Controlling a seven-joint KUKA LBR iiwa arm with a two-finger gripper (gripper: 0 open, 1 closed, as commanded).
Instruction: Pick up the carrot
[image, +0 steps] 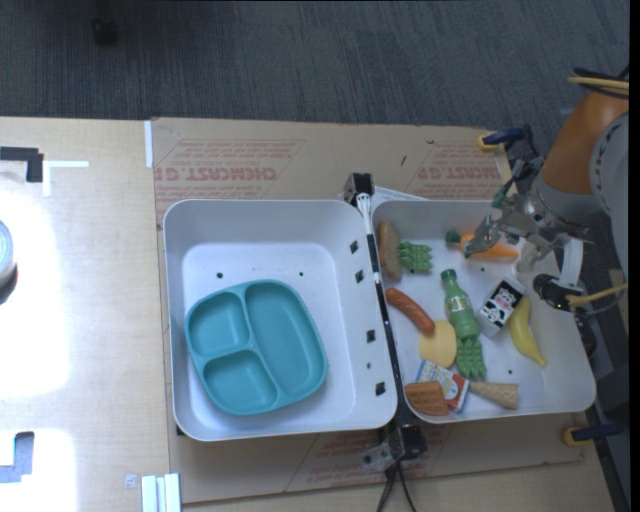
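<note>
The arm is reaching in from the right over the far right corner of the right bin, with its orange band showing at the far right edge; the tool is hanging low just above the carrot, which is lying on its side near the bin's far wall with its green top pointing left; whether the tool is wide, narrow or gripping the carrot is impossible to tell, since the metal parts are hiding that spot; nearer in the same bin a green bottle is lying roughly in the middle, a sausage is lying to its left, and a banana is resting towards the right wall beside a small black and white block; a corn cob is sitting close to the divider at the far left of this bin; the left bin is carrying a teal divided plate; both bins are resting side by side on the worktop.
</note>
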